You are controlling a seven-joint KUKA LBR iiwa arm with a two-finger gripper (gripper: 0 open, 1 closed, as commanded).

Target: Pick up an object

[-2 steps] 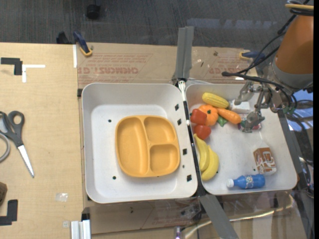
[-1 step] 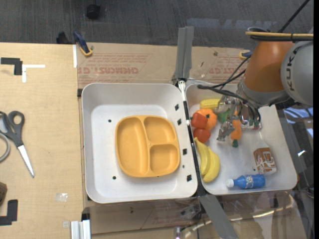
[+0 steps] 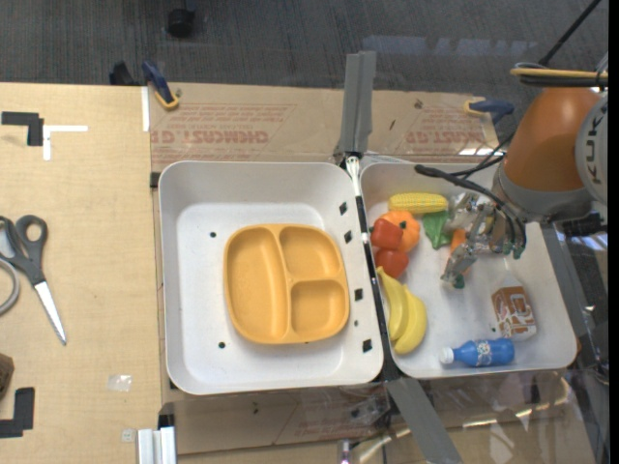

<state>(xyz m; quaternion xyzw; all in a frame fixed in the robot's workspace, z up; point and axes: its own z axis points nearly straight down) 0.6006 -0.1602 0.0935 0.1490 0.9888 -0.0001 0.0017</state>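
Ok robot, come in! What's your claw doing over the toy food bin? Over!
Gripper low over right bin, nothing seen held. Corn, tomato, bananas, bottle lie loose. Path open.

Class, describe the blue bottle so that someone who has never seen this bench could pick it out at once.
Start at the right-hand white bin, the one crowded with toy food. Go to its near edge, where the blue bottle lies on its side with its white cap pointing left, between the bananas and a small brown packet. It is the one blue thing in that bin.
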